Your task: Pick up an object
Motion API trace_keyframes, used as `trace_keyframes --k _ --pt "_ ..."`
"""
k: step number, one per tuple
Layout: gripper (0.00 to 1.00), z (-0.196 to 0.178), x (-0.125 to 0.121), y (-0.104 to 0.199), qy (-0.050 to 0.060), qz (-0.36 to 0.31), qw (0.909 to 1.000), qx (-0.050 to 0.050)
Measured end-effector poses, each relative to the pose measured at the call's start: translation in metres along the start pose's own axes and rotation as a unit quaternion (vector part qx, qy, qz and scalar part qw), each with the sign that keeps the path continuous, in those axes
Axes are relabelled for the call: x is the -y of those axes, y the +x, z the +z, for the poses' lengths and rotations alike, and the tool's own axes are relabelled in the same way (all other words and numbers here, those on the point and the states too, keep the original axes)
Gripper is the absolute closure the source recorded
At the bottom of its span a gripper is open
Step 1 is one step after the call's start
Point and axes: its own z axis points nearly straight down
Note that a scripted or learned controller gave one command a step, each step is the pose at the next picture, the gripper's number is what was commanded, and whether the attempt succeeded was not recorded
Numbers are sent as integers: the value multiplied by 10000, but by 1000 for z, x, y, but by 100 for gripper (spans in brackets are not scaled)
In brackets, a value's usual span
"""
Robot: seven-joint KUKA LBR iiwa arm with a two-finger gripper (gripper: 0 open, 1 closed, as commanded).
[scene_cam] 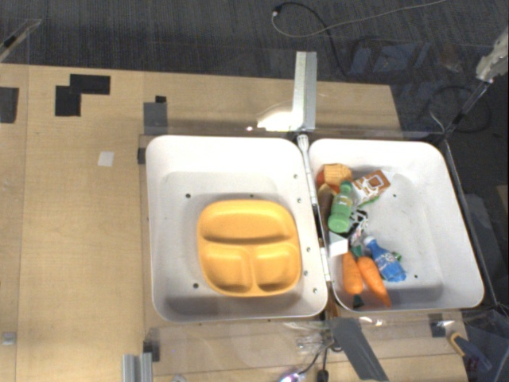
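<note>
The right bin (429,213) holds a cluster of small objects along its left wall. At the back lie a tan-orange item (336,173) and a brown and white packet (371,185). A green bottle (342,209) lies below them, beside a dark brown item (324,200). Toward the front are two orange carrots (352,273) (374,281) and a blue packet (387,263). A yellow divided tray (249,245) lies in the middle of the left bin (163,213).
A metal post (305,90) stands behind the seam between the bins. A cable (358,18) runs over the dark floor at the back. The wooden bench (71,237) extends to the left, with black marks (79,92) on it. The right bin's right half is bare white.
</note>
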Motion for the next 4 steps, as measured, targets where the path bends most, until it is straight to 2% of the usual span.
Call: trace_keyframes --k 1,2,3,4 --pt "100 -14 -2 -1 -16 -7 10000 59" --pt "100 19 -12 16 23 -640 9978 -142" --pt "100 107 2 11 31 -26 9999 -138" --pt "100 27 3 2 8 -1601 9870 -120"
